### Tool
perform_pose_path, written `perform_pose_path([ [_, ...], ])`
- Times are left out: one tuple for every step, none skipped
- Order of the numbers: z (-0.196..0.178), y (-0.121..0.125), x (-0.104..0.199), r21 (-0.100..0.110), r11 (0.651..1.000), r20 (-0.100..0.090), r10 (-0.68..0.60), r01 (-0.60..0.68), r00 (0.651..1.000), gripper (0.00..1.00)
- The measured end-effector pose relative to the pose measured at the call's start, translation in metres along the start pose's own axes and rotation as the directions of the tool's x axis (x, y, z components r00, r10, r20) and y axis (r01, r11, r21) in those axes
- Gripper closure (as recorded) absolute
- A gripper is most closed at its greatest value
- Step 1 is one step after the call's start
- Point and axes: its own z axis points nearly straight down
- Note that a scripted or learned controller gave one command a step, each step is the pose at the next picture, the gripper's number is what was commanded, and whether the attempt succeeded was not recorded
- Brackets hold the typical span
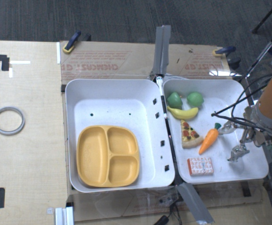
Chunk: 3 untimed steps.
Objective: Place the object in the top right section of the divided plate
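Here we are, looking down at the surface (28,78) with its two white bins side by side. In the left bin (112,97) sits the yellow divided plate (109,155), down toward the near left corner, one long section on its left and two smaller ones on its right; all three sections are bare.

Over in the right bin (220,90) the toy food is spread out: two green round pieces (185,99) at the far end, a banana (183,112) lying just in front of them, a pizza slice (189,134) nearer the middle, a carrot (208,140) tilted beside it, and a small red-and-white box (200,166) near the front edge.

The arm comes in from the right, orange band showing at the edge of the view, and the claw (239,152) hangs over the right side of that bin, just right of the carrot. Nothing is between its fingers, but I can't make out whether they're spread or pinched. A tape roll (8,120) lies on the surface, far left.
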Motion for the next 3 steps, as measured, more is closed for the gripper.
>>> perform_pose_path([
  [-0.191, -0.007, -0.071, 0.000, 0.965, 0.002, -0.261, 0.261, 0.965, 0.00],
  [-0.201, -0.007, -0.073, 0.001, 0.966, 0.007, -0.257, 0.257, 0.966, 1.00],
  [-0.144, 0.046, -0.049, -0.004, 0.864, -0.002, -0.503, 0.503, 0.864, 1.00],
])
